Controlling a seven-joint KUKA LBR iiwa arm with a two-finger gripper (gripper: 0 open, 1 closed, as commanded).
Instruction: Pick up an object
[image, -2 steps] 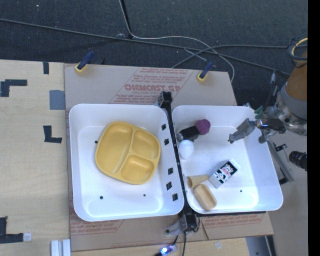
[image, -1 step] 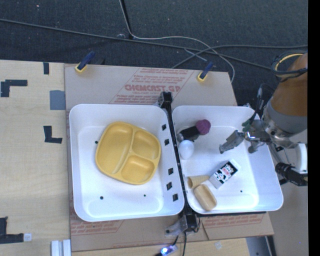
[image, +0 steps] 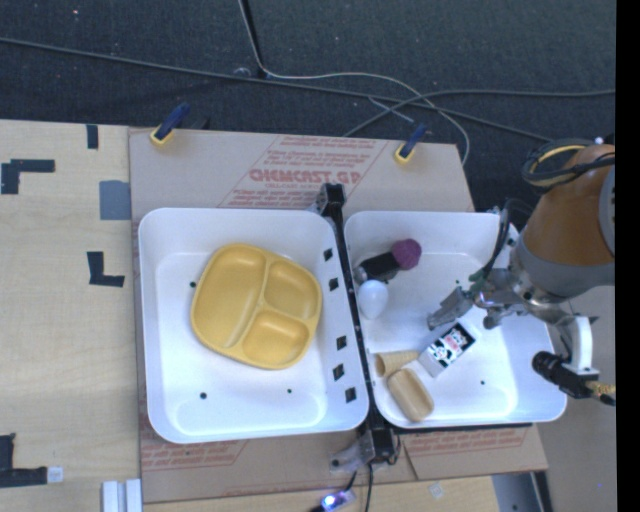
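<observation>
The arm reaches in from the right over the right bin (image: 490, 225); its claw (image: 462, 306) hangs low inside that bin, just above and touching or nearly touching the black-and-white patterned box (image: 449, 347); whether the claw is spread or closed I cannot tell, since the metal parts blur together from this angle. Nothing can be seen gripped. The likeliest target is that box, lying near the bin's middle; beside it lie a tan bread-shaped piece (image: 410, 392), a white egg-like object (image: 373, 297), and a dark item with a purple ball (image: 405, 252) at the back. The left bin (image: 160, 300) holds a yellow divided tray (image: 257, 305). The step looks like the descent onto the target; next comes settling around the box, closing, then lifting straight up.
</observation>
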